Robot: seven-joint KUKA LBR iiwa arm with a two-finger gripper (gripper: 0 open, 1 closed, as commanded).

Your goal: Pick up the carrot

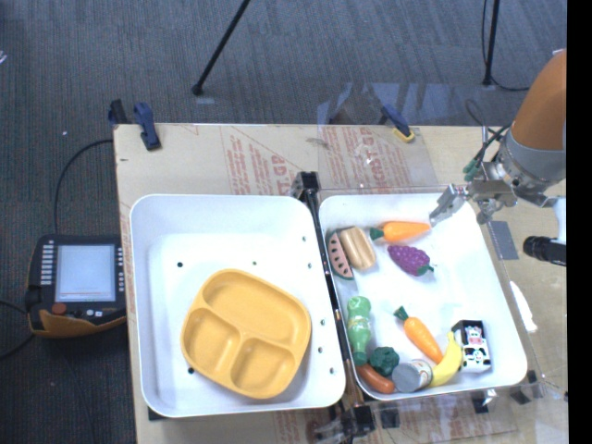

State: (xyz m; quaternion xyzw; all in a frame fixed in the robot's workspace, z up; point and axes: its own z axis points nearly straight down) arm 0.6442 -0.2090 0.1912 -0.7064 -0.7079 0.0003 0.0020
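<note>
Glossy white bin (495, 276): tapered orange carrot (405, 231), green-tipped; metal tool (462, 203) just beside, fingers spread wide, holding nothing.

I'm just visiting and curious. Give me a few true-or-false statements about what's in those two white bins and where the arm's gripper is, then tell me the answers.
1. The yellow divided plate lies in the left bin. True.
2. Two carrots lie in the right bin. True: one at the top, another lower down.
3. The gripper holds a carrot. False: it hovers by the bin's upper right corner, beside the upper carrot, not around it.
4. The purple grapes sit on the plate. False: they lie in the right bin.
</note>
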